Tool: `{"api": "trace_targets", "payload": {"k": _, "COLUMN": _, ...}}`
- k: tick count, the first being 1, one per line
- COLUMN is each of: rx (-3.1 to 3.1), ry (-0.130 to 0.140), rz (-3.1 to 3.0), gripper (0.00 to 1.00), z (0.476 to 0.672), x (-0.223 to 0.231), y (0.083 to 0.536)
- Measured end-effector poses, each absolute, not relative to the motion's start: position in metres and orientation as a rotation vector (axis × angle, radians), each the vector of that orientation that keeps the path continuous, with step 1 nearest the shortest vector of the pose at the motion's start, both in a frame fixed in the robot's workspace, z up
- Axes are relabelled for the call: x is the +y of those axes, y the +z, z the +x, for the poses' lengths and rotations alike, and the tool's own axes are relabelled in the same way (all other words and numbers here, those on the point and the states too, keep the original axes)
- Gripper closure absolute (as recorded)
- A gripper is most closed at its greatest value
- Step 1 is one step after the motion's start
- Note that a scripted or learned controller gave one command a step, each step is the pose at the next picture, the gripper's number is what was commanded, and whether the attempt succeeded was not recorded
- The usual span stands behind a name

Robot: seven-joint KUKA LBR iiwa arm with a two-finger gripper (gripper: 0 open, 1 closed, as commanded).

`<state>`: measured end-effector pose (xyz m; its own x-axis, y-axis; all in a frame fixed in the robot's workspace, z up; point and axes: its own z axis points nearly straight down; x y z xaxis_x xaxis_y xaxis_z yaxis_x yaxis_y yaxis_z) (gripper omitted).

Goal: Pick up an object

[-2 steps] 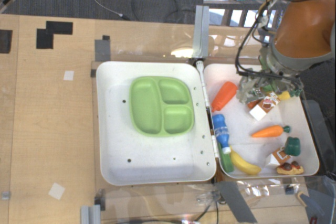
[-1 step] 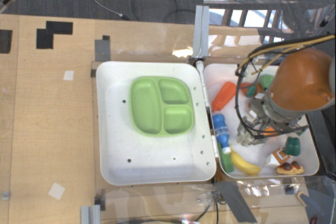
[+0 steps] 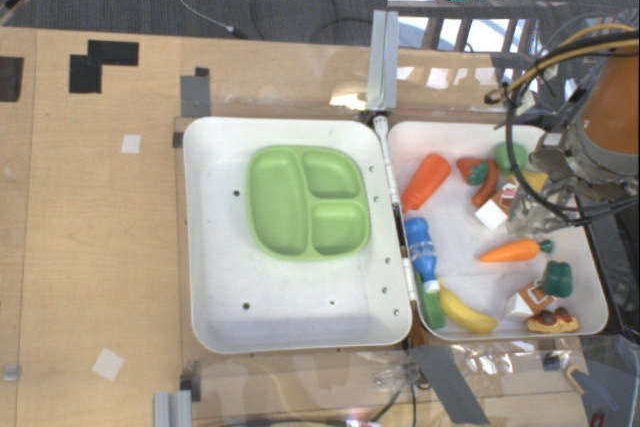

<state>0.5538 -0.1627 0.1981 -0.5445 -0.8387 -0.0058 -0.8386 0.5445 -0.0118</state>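
The jaws [image 3: 522, 200] hang low over the right bin [image 3: 455, 245], at its far right side; whether they are apart or together cannot be told. Just left of them lies a small white block [image 3: 490, 215]. A toy carrot [image 3: 512, 252] lies just below them. Further left rests an orange pepper [image 3: 427, 180]; lower left lie a blue bottle [image 3: 419, 250] and a banana [image 3: 466, 312]. Well left, in the other bin [image 3: 215, 245], sits a green divided plate [image 3: 306, 202].
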Motion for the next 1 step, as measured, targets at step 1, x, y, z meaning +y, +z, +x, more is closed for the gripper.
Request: {"api": "trace_targets", "payload": {"k": 1, "rx": 2.751, "ry": -0.007, "rz": -1.498, "gripper": 0.0, "z": 0.5535, "x": -0.1606, "y": 0.1966}}
